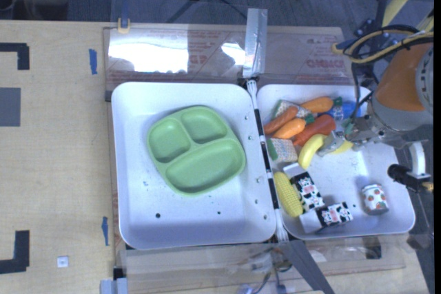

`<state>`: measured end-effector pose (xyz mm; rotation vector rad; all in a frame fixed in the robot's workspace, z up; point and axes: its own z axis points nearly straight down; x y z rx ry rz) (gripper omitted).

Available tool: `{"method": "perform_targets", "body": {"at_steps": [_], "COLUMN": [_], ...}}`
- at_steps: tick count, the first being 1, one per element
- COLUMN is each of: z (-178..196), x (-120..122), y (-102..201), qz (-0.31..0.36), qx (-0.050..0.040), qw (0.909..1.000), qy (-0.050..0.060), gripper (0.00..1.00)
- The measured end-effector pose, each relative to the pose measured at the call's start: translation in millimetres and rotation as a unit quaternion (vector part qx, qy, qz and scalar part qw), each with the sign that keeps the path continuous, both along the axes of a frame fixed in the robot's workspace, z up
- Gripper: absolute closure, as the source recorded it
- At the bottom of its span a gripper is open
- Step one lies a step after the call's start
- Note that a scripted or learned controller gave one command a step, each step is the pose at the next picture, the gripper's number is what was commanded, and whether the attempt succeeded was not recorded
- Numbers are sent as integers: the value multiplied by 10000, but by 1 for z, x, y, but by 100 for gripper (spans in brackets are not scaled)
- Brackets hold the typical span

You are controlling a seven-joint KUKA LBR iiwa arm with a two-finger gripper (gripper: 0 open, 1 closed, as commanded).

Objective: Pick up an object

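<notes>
A pale wooden bench (pixel 48 169) carries two shallow white bins side by side, with a clear plastic sheet (pixel 179 51) behind them and dark tripod legs on the grey floor beyond. The left bin (pixel 131 210) holds a green divided plate (pixel 197 149), lying flat near its middle. The right bin (pixel 396 213) is crowded along its left and upper parts: a corn cob (pixel 287 193) lies by the dividing wall, two black-and-white cow-patterned blocks (pixel 305 190) (pixel 334 214) sit just beside it, and above them orange carrots (pixel 296 122) and a red piece (pixel 318 127) are heaped together, touching a yellow banana (pixel 310 150). A small white cup with red spots (pixel 374 198) stands apart near the lower right. The gripper (pixel 351 135) hangs low just right of the banana and heap; whether its fingers are apart or together cannot be told.
</notes>
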<state>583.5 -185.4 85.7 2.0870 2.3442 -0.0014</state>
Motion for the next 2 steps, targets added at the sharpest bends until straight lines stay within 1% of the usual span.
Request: {"method": "perform_targets", "body": {"at_steps": [1,2], "z": [10,10], "x": [1,2], "y": [1,1], "qz": [22,22], "qx": [-6,-6], "qw": [10000,10000], "qy": [-5,-8], "gripper": [100,0]}}
